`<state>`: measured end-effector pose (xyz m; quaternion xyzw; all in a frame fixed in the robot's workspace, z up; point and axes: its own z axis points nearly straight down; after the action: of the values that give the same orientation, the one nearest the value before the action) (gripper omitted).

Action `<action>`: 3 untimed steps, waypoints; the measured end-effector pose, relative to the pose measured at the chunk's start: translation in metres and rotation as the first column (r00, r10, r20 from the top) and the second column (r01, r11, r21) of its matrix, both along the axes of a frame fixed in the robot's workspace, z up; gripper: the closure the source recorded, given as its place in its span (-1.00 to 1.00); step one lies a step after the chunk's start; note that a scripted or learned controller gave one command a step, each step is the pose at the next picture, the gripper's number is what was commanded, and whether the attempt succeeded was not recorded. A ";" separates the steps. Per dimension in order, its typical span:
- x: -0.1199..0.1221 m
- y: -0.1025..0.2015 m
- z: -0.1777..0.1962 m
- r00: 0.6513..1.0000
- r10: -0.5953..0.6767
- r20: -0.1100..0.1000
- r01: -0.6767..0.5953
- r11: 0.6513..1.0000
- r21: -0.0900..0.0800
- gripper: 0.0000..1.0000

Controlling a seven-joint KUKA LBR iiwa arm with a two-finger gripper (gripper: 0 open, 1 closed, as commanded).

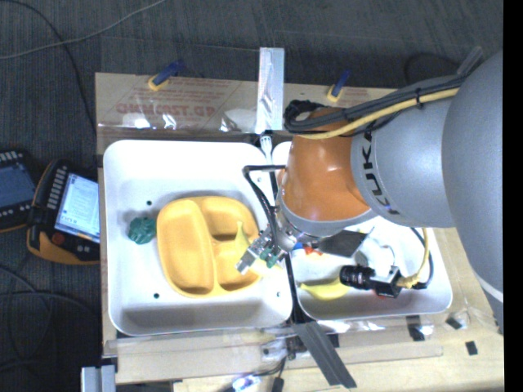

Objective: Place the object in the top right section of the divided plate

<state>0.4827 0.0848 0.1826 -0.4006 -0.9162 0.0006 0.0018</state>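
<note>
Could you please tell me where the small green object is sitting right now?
The small green object lies in the left bin, on the bin floor just left of the yellow divided plate, outside its sections.

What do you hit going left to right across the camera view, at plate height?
Orange-cased handheld pendant with lit screen → small green object in the left white bin → yellow divided plastic plate → two-finger gripper → yellow banana-shaped object in the right white bin.
</note>
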 end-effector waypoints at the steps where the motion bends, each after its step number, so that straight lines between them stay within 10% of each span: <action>1: 0.001 -0.038 0.000 0.994 -0.109 0.001 0.109 0.994 0.000 1.00; 2: 0.001 0.016 0.081 0.981 -0.195 0.004 0.195 0.981 -0.003 1.00; 3: 0.000 0.007 0.000 0.995 0.097 0.000 -0.097 0.995 -0.001 1.00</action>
<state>0.4829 0.0920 0.1827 -0.3555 -0.9347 0.0012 0.0016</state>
